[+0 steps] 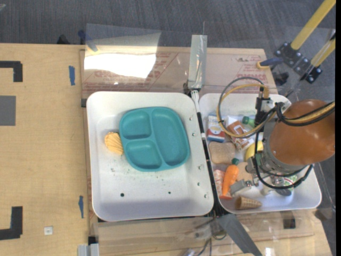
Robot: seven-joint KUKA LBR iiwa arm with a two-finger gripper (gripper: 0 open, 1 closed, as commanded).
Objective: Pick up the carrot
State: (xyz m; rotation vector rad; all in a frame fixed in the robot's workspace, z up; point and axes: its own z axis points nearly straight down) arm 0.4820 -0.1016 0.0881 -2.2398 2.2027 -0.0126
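Note:
The carrot (pixel 230 179), orange with a small green top, lies upright along the left side of the right bin (pixel 314 196). My gripper (pixel 241 186) hangs low beneath the orange-banded wrist (pixel 301 133), just to the right of the carrot's lower end and close beside it. The wrist and its cables hide much of the bin's right half. Nothing shows the carrot lifted; it rests on the bin floor.
A brown cone (pixel 248 201) lies just below the gripper. A bread slice (pixel 221 152), small food packets (pixel 216 129) and a yellow item (pixel 250 151) crowd the bin's upper left. The left bin (pixel 154 196) holds a teal divided plate (pixel 154 137) and a yellow shell-shaped piece (pixel 113 142).

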